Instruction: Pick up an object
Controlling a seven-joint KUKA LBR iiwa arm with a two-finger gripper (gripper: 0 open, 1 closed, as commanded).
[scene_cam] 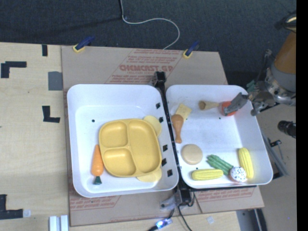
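Note:
My gripper (243,109) hangs over the far right corner of the right bin (262,138). It is open, with nothing between its fingers. A small red object (227,109) lies on the bin floor at the tip of the left finger (237,101), which partly covers it. Also in this bin are a tan cone-shaped piece (208,105), a yellow cheese wedge (182,111), a drumstick (177,126), a round tan bun (192,154), a green vegetable (220,163), two corn cobs (246,161) (207,174) and a white speckled ball (237,174).
The left bin (79,129) holds a yellow divided plate (130,146) lying over yellow flat pieces, with a carrot (97,162) to its left. A black divider with clips (166,129) runs between the bins. A white cable (154,23) lies behind the bench.

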